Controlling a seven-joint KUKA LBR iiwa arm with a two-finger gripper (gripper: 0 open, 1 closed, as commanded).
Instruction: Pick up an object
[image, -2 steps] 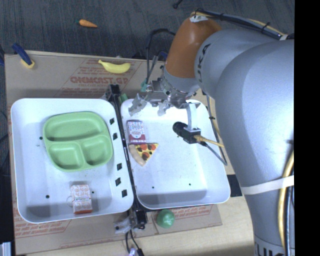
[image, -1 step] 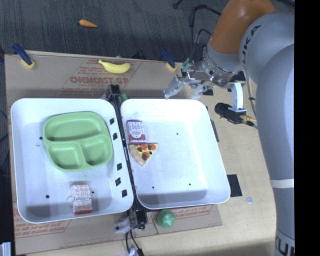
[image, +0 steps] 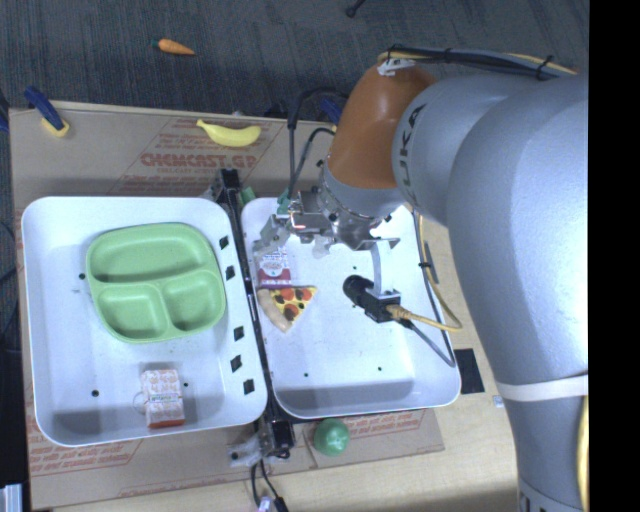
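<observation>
Hovering low over the right bin (image: 400, 395), near its far-left corner, gripper (image: 283, 232) sits just above a small carton (image: 274, 268). Whether it is released or clenched: cannot tell. Pizza slice (image: 287, 304) lies just beside the carton, nearer the bin's left wall. Risk: a descent off-centre could clip the carton, tip it onto the slice, or jam against the wall. Left bin (image: 40, 330) carries a green tray (image: 155, 280) and a packet (image: 161, 396).

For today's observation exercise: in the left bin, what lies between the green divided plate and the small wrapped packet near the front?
In the camera view, only bare white bin floor lies between the green plate and the packet; they sit apart, nothing between.
</observation>
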